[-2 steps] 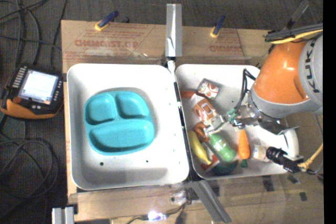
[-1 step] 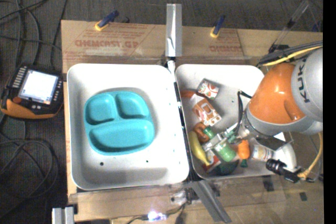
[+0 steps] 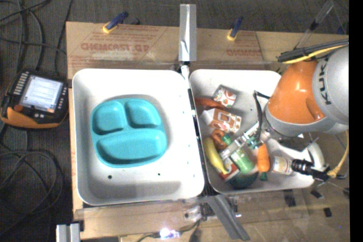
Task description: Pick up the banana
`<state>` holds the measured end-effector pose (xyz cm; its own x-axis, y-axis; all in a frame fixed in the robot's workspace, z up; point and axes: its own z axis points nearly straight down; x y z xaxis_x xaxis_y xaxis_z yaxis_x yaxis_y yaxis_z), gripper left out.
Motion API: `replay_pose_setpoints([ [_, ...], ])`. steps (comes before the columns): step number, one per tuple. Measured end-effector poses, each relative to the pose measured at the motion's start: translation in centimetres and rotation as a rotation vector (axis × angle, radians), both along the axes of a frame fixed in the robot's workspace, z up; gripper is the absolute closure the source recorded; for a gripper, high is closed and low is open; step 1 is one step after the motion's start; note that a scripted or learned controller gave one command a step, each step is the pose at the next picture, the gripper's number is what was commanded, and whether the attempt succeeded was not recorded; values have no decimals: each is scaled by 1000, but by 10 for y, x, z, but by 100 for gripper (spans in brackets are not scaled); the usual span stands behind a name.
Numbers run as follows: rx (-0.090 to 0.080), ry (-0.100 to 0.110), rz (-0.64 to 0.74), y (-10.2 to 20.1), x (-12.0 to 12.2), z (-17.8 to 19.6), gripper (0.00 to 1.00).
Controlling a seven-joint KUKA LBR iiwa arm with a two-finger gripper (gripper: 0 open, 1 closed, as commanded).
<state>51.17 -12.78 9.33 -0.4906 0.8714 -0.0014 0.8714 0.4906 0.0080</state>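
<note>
The yellow banana [image 3: 212,156] lies along the left side of the right bin [image 3: 244,74], among a pile of other items. My gripper [image 3: 239,145] is low in the same bin, just right of the banana and over the clutter, beneath the arm's orange band [image 3: 295,102]. Nothing shows it gripping the banana. The arm hides the bin's right part.
Around the banana lie two orange-and-white cartons [image 3: 226,119], a green item [image 3: 244,162], a carrot [image 3: 262,159] and a small bottle [image 3: 283,166]. In the left bin [image 3: 85,93] sits a teal divided plate [image 3: 130,132]. A teach pendant [image 3: 35,99] rests off the bench at left.
</note>
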Motion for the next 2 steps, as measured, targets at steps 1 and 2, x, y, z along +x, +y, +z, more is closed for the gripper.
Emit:
replay_pose_setpoints([
  [1, -4, 7, 251, 16, 27, 82, 0],
  [2, -3, 9, 388, 56, -28, 90, 0],
])
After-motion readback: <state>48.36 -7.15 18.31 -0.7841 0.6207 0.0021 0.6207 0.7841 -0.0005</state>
